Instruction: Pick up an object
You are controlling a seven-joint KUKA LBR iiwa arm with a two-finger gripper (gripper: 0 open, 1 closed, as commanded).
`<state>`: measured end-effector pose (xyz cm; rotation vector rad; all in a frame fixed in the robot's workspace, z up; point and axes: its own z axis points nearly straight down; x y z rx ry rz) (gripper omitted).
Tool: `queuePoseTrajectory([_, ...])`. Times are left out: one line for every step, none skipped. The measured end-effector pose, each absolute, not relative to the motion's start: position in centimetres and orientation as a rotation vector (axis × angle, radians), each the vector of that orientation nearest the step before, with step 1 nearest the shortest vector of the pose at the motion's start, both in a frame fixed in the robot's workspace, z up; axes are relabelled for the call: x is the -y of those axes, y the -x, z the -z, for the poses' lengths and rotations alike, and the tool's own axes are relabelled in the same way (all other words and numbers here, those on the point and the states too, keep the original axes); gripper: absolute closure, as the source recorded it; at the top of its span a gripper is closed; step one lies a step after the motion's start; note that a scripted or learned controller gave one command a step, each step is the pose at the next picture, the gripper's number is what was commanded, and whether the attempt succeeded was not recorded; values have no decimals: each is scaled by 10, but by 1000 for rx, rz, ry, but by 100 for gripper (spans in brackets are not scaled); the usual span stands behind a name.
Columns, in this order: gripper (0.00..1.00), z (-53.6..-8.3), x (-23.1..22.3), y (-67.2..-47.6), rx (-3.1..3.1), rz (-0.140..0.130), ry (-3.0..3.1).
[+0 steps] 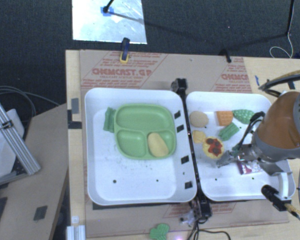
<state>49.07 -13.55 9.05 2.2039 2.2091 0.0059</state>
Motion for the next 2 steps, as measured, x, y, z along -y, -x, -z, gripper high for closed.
queuePoseTrajectory([0, -100, 198, -521, -2214, -3, -2214])
queuePoseTrajectory([0, -88, 131, -578, -2223, -10, -2206])
